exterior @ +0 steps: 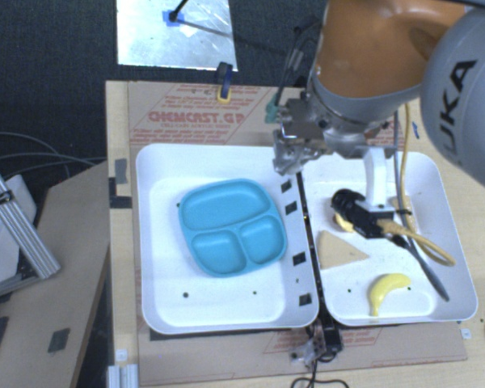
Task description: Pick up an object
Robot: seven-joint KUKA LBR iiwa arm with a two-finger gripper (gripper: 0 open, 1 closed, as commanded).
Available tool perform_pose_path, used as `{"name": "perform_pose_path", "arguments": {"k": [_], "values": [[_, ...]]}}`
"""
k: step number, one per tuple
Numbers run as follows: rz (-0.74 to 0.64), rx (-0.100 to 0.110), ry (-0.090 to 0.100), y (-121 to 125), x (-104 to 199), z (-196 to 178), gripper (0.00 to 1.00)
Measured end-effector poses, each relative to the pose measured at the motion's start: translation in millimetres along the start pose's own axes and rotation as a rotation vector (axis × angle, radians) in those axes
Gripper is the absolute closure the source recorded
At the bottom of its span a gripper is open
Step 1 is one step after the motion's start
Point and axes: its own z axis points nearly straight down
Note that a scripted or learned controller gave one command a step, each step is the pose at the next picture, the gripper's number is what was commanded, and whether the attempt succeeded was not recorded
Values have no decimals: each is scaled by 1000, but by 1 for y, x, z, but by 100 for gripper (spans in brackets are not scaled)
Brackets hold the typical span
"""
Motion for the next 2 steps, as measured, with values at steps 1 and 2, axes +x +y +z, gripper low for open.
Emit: {"name": "perform_pose_path", "arguments": {"k": [1, 2], "values": [[7, 4, -1, 3, -3, -23, 100], [3, 2, -1, 3, -2, -33, 100]]}}
